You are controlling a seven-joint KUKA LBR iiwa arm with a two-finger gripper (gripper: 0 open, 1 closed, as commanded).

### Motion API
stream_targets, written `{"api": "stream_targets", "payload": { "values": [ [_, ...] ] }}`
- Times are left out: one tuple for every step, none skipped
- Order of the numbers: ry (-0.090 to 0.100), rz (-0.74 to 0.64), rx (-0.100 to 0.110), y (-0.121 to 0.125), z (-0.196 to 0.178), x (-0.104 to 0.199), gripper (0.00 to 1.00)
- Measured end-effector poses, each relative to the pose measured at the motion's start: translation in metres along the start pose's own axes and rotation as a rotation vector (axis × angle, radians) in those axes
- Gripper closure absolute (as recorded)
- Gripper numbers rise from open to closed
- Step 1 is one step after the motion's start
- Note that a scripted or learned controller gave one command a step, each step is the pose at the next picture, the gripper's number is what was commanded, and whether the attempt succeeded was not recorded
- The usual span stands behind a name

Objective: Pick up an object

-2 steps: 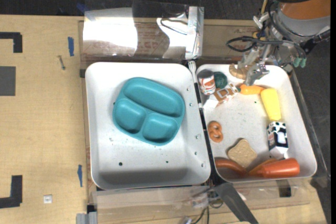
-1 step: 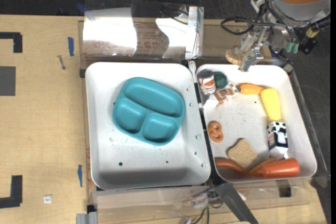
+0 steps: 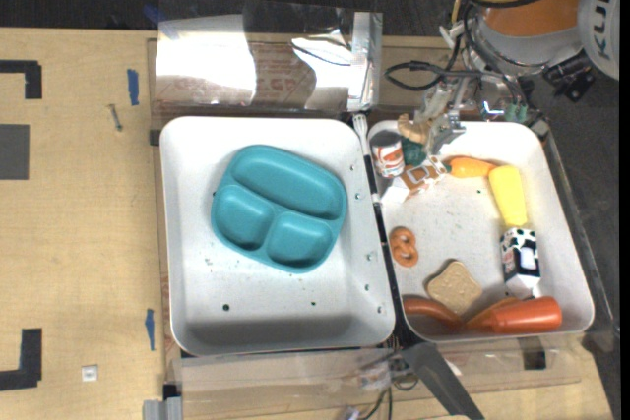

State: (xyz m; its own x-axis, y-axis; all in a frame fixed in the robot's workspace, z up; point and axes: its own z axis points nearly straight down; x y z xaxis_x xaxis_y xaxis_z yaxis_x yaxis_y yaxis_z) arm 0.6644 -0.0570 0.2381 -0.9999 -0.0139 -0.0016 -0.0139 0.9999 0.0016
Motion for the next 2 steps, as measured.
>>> {"api": "stream_targets", "payload": {
  "values": [
    [-0.011,-0.232,0.003,-0.015,-0.031,-0.004,1.0],
    [-0.023,-0.231,0.003,-0.013,-0.044,-0.006,1.0]
  ]
}}
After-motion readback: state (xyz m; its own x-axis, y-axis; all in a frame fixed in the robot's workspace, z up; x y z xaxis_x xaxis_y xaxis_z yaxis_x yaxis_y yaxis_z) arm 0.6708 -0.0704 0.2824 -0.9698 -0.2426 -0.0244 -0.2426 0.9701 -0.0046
